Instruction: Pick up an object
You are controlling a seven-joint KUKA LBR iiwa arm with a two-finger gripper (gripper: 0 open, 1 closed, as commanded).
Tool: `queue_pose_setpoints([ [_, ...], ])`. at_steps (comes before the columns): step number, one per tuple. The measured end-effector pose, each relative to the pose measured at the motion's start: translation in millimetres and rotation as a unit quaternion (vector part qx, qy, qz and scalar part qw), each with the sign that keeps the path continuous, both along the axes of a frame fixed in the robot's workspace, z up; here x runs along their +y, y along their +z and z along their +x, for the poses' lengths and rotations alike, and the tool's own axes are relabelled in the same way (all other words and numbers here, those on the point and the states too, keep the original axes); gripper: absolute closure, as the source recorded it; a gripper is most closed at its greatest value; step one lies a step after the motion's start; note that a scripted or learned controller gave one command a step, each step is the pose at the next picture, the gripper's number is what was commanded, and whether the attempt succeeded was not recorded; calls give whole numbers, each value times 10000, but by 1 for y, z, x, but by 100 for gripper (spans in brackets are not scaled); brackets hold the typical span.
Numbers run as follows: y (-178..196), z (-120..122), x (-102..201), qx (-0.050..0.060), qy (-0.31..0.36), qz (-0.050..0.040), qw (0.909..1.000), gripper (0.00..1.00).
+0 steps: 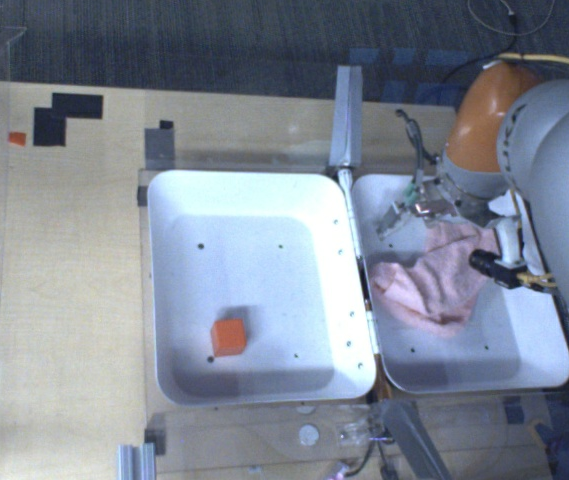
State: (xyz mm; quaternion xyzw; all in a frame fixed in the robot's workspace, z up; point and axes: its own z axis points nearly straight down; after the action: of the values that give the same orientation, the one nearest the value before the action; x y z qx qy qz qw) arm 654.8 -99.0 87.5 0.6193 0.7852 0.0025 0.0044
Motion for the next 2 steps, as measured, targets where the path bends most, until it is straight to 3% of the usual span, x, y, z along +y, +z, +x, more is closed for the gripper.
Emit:
queue_pose_setpoints([
  [1, 53, 16, -31, -1, -1078, 6, 9942, 0],
  [2, 2, -31, -49, -9, -901, 4, 9959, 0],
])
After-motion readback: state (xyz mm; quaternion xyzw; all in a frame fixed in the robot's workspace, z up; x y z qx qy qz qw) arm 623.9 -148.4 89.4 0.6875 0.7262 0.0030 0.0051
